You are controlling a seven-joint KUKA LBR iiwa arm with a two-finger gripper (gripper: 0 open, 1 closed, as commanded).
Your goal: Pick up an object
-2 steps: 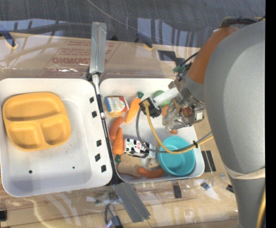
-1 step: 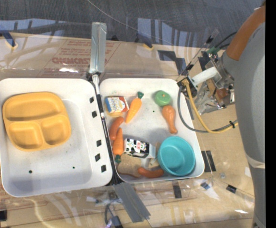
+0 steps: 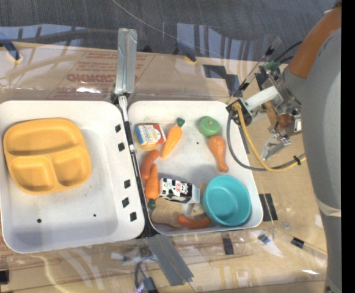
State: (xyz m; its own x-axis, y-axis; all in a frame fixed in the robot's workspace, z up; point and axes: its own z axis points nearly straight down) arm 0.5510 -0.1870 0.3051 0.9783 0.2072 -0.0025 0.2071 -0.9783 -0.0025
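A: Camera view, bench first. Any report on the bins?

B: Two shallow white bins side by side. In the left bin (image 3: 18,224), one yellow divided tray (image 3: 46,153), sitting toward the far left corner. In the right bin (image 3: 250,163), a crowd of toy foods.

A: Itemised, please.

B: Along the far side: small carton with a yellow and orange label (image 3: 148,134), just beside a carrot (image 3: 172,138) lying at a slant. Further right, a green round fruit (image 3: 209,126), with an orange drumstick shape (image 3: 219,152) just below it. Against the divider: two orange-red sausage-like pieces (image 3: 150,174), end to end. Near the middle front: black and white patterned carton (image 3: 178,189). Front right corner: teal bowl (image 3: 227,201), upright. Along the front wall: brown bread-like piece (image 3: 163,213) and a red sausage (image 3: 193,222), touching or nearly so.

A: And the arm?

B: Grey with orange band, entering from the right. Gripper (image 3: 281,140) outside the right bin, above the bench beyond its right wall, well apart from every object. Yellow cable (image 3: 250,157) looping below the wrist.

A: State of the tool?

B: Cannot tell how far open at this angle. Nothing seen between the fingers.

A: Anything lifted?

B: Nothing. All items resting in the bins.
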